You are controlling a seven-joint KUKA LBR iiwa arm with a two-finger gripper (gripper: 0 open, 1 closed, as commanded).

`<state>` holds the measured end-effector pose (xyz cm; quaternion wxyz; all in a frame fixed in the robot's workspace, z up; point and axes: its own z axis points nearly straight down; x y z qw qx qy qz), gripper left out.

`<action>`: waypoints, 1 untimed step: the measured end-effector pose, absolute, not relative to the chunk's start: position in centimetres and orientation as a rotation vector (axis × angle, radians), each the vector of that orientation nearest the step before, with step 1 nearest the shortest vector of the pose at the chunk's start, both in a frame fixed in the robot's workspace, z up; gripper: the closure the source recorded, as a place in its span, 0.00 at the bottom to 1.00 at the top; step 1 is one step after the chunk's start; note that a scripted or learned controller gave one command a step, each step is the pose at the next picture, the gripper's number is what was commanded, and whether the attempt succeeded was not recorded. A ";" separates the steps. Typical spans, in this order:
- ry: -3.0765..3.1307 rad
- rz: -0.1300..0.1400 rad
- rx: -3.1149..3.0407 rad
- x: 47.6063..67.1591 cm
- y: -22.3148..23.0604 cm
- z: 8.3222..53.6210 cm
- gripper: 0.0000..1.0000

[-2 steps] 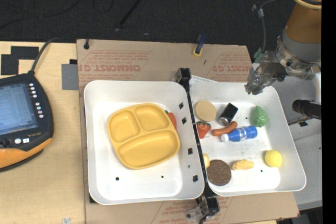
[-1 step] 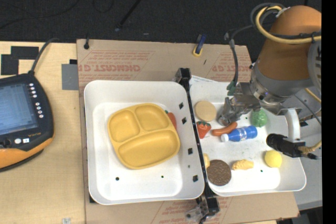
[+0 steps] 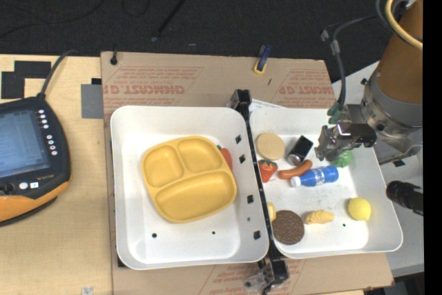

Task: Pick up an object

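My gripper [image 3: 333, 146] hangs over the upper right part of the right bin [image 3: 387, 231], coming in from the right. Just below it lie a green object [image 3: 344, 159], partly covered by the gripper, and a blue bottle with a white cap [image 3: 318, 177]. To its left are a black block [image 3: 300, 147], an orange sausage [image 3: 295, 170], a tan round disc [image 3: 270, 146] and a red piece [image 3: 266, 170]. Nearer the front are a yellow ball [image 3: 358, 208], a pale pastry [image 3: 319, 217] and a brown round cookie [image 3: 288, 226].
The left bin [image 3: 131, 217] holds a yellow divided plate [image 3: 189, 177]. A black divider with clips [image 3: 253, 176] runs between the bins. A tablet-like pendant [image 3: 27, 155] lies at the far left on the bench. Cables hang by the arm at upper right.
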<state>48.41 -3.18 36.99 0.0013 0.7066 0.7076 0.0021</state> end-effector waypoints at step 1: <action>2.221 -0.002 2.222 49.5 -5.4 38.1 1.00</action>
